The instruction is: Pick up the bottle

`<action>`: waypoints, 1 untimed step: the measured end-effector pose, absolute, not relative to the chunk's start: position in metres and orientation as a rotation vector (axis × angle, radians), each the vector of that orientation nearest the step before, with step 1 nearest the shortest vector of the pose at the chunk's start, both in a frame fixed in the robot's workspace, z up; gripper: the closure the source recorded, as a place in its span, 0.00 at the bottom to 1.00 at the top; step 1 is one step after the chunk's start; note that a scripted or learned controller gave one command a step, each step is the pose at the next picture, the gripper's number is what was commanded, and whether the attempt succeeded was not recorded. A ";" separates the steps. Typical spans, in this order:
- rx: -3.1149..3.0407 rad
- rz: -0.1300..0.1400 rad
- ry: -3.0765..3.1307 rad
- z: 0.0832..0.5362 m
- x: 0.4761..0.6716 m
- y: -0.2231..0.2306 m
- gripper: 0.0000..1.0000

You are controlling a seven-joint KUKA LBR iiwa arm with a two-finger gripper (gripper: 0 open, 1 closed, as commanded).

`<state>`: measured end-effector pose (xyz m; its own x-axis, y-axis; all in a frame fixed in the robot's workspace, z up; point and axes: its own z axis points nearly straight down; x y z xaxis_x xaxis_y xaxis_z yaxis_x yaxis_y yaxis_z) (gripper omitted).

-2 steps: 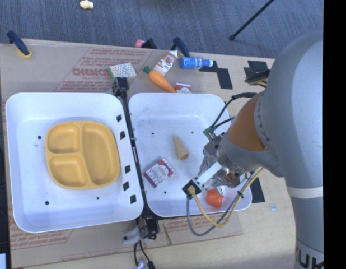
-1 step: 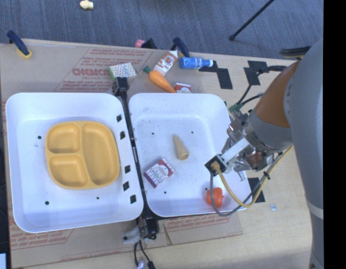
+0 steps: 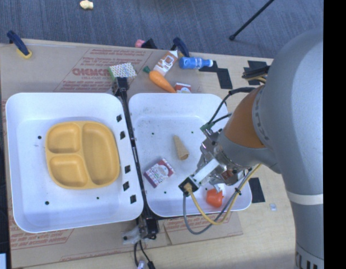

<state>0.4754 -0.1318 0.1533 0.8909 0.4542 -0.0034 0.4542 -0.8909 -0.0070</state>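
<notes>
Left bin (image 3: 16, 150): held a yellow plate (image 3: 82, 153). Right bin (image 3: 162, 108): held a carton (image 3: 159, 172) and a cone (image 3: 180, 147), well apart from each other. Behind this bin, on the surface (image 3: 61, 66), lay a blue bottle (image 3: 194, 63), outside both bins. The gripper (image 3: 209, 184) hung low over the right bin's near right corner, just beside a red item (image 3: 214, 197) of uncertain kind. Whether the jaws were spread or pressed together could not be told. Risk: the gripper stood well apart from the blue bottle, so closing here would probably take the red item or nothing. The yellow cable (image 3: 209, 217) looped at the rim might also snag.
</notes>
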 end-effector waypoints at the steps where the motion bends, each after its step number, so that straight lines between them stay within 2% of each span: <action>1: -3.118 0.006 -0.346 0.156 0.476 -0.189 1.00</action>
